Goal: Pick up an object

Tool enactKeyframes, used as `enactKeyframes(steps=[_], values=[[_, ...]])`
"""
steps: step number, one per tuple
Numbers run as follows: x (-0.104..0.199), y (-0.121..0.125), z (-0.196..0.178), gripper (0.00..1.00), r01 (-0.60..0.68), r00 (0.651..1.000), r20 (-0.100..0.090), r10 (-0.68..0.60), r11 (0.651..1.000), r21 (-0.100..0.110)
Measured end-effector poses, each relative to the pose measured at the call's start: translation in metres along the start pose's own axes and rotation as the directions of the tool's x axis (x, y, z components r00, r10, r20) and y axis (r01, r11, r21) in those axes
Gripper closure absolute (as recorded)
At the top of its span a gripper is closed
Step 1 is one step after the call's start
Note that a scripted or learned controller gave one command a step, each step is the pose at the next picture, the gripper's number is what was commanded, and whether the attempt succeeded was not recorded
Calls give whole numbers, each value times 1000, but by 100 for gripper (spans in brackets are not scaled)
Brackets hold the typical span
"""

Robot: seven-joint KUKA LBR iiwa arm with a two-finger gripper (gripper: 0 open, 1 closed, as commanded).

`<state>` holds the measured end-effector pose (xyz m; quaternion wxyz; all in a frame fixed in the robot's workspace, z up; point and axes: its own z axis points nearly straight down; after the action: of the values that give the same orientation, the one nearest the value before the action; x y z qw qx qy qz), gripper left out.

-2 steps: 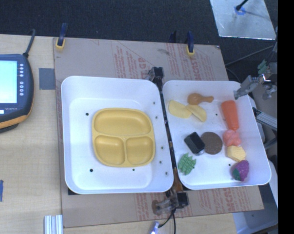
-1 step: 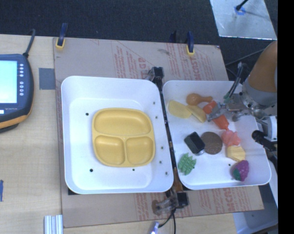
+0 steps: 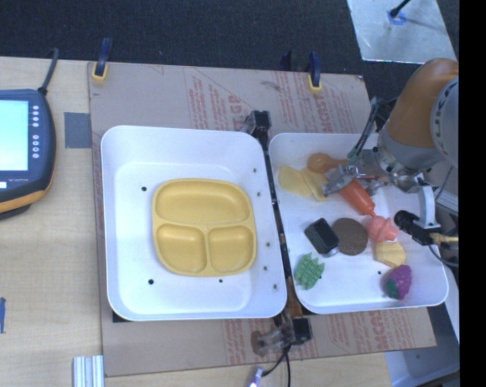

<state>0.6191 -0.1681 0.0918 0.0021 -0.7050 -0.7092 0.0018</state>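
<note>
My gripper reaches in from the right and sits low in the right bin, near its upper middle. Its metal fingers lie beside an orange carrot-like toy and just right of a pale yellow toy. An orange round piece rests just above the fingers. Lower in the bin lie a black block, a brown disc, a pink toy, a yellow piece, a green toy and a magenta berry.
The left bin holds a yellow divided plate. A teach pendant lies at the far left of the bench. Clamps sit on the cardboard's back edge and between the bins.
</note>
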Motion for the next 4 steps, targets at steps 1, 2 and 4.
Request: enactKeyframes(steps=[1, 2, 4], values=[[57, 39, -3, 0, 0, 1000, 2, 0, 1000, -7], [-3, 21, 0, 0, -4, 1000, 0, 4, 1000, -1], [-3, 21, -11, 0, -2, 1000, -1, 2, 1000, 0]])
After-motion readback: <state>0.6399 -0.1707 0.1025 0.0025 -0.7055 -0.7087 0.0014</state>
